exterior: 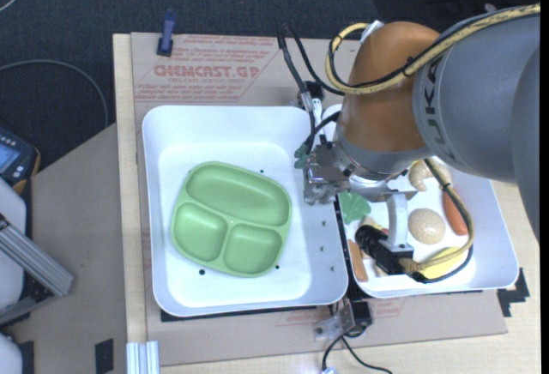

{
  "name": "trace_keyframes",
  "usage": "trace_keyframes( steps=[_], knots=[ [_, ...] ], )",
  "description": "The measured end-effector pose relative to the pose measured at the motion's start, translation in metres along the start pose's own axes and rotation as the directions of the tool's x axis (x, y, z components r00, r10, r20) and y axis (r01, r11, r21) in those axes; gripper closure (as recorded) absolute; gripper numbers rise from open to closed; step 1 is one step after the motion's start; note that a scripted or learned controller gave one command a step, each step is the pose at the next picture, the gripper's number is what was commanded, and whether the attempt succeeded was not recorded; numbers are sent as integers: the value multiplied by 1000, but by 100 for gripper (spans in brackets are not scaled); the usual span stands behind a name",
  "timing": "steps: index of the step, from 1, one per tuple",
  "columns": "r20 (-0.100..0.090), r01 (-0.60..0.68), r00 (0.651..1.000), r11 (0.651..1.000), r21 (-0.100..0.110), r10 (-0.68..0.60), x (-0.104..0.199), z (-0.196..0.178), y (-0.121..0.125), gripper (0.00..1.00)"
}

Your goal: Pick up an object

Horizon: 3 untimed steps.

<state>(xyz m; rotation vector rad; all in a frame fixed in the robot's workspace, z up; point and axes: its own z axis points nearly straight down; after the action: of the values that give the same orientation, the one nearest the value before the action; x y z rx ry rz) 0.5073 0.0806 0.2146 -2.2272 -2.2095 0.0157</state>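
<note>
Hovering low over the ridge where the two bins meet, my hand (327, 173) carries nothing that I can see, so I judge the pick not yet made: reaching, closing and lifting are all left to do. My own arm (480, 98) covers the hand from above, and I cannot tell whether it is spread or pressed together. The closest candidate is a small green piece (354, 208) in the right bin (504, 254), lying just beside the hand on its near-right side, against that bin's left wall. A pale egg-shaped piece (426, 225) sits further right and nearer, with an orange piece (458, 213) just beside it on the right. To the left of the hand, in the left bin (168, 137), a green divided tray (232, 218) lies flat, apart from the hand. Both bins rest on the counter (206, 65).
</note>
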Motion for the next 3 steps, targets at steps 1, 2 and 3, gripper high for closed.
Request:
trace_keyframes(
  steps=[1, 2, 3],
  knots=[
    [-8, 19, 1000, 1000, -13, -19, 108, -29, 1, 100],
    [-2, 11, 1000, 1000, -1, -11, 139, 86, 40, 100],
    [-3, 7, 1000, 1000, -1, -7, 131, 65, -33, 100]
  ],
)
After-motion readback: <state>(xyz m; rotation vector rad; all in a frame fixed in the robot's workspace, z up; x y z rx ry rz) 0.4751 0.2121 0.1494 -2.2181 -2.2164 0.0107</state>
